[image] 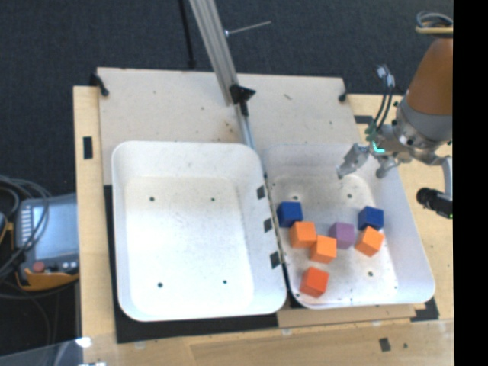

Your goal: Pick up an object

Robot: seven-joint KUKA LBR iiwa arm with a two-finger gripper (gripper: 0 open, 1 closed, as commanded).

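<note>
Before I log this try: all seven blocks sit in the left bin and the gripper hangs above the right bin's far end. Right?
Not quite. The camera view shows the blocks in the right bin, not the left bin. The gripper does hang over the right bin's far end.

Matt, speckled white plastic bins (191,158); matt foam-like coloured cubes (314,280); pale wooden bench (85,120); ribbed silver aluminium post (213,40).
</note>
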